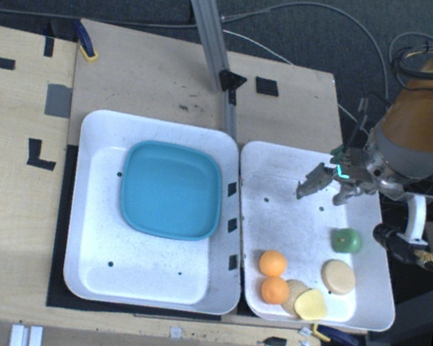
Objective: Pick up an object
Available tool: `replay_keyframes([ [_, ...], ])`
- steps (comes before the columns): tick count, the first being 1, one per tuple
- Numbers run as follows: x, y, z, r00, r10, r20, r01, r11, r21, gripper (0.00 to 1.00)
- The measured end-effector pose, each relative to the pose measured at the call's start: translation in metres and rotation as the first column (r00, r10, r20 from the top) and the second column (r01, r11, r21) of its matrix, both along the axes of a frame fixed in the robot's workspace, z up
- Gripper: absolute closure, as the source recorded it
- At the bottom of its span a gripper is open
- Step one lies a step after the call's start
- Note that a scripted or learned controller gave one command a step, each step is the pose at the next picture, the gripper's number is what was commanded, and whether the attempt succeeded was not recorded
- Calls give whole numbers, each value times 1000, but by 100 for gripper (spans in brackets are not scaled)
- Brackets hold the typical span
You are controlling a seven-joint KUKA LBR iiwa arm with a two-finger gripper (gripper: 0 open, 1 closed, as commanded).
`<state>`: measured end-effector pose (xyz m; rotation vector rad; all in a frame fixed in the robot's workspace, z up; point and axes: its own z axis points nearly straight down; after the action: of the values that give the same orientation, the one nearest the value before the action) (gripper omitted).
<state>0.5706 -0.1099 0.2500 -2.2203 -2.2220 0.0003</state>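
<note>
End effector (326, 188) poised over the far part of the right shallow white bin (269, 210), two dark fingers spread apart, released, nothing between them. Bare bin floor directly beneath. Nearest candidate: small green rounded object (345, 240), lying toward the near side and a little to the right, apart from the fingertips. Farther off, clustered along the near rim: two orange balls (273, 264), one just behind the other, a beige flat round piece (338, 276), a pale yellow round piece (311, 305) touching a tan one beside the nearer orange ball. No marked long axis on any; all roundish. Likely next: shift nearward and slightly right, then descend on the green object. Left bin (90, 188) holding a square turquoise plastic plate (171, 189), well apart across the worktop (3, 173).
</note>
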Motion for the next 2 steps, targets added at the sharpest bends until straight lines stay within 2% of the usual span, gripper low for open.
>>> replay_keyframes([
  [1,0,0,0,1000,0,0,0,1000,0,0],
  [2,-2,1,-42,1000,0,-4,0,1000,0,0],
])
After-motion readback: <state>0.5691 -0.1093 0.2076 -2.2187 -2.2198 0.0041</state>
